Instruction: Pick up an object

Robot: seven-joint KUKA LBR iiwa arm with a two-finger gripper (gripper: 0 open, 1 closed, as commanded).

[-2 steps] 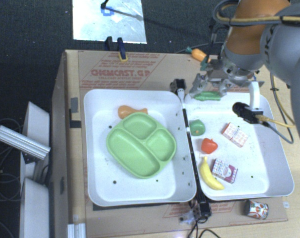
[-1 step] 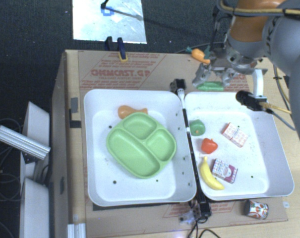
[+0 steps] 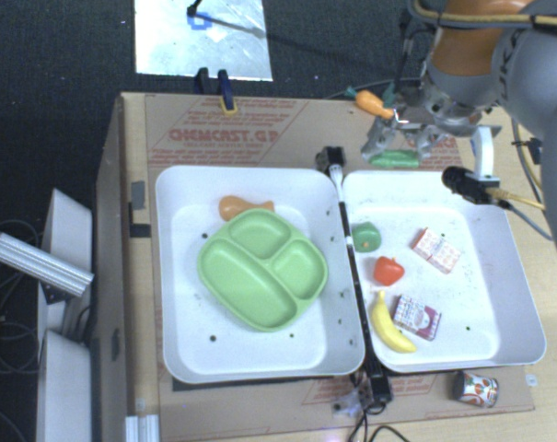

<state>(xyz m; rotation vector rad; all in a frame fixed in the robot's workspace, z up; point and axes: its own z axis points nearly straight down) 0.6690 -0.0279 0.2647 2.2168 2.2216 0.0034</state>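
Observation:
My gripper [image 3: 402, 145] hangs over the far rim of the right bin [image 3: 513, 274], fingers spread apart and nothing gripped between them. A flat green piece [image 3: 395, 160] lies just under the fingertips, at the bin's far edge. In the right bin lie a green round fruit [image 3: 365, 238], a red fruit [image 3: 388, 270], a yellow banana [image 3: 389, 324], a pink-and-white box [image 3: 436, 250] and a red-and-white packet [image 3: 416, 318]. An orange carrot-like piece [image 3: 374, 104] sits behind the gripper on the bench.
The left bin [image 3: 181, 247] holds a green divided plate [image 3: 262, 267] and an orange item [image 3: 244, 207] tucked behind it. A small can [image 3: 476, 389] lies on the bench in front of the right bin. A black clip [image 3: 331, 160] sits where the bins meet.

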